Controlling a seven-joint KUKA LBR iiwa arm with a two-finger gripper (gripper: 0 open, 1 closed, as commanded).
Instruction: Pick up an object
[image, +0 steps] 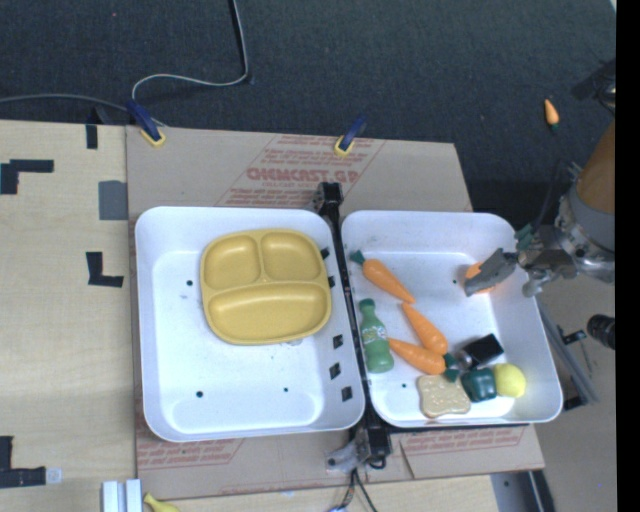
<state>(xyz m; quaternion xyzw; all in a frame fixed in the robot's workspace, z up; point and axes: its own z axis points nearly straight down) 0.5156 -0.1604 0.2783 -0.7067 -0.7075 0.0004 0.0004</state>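
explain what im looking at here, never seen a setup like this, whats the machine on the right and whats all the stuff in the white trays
This is one photo from a camera fixed above a bench, looking down at a slant. The grey and orange machine entering from the right is a robot arm; its gripper is a two-finger claw, hovering over the right bin's far right side. Something small and orange shows at its tip, but I cannot tell whether it is being held.

The left bin holds a yellow divided plate. The right bin holds toy food: three carrots, a green bottle, a cracker-like piece, a yellow lemon, a dark green item and a black block.

The arm's job is to pick up one object.
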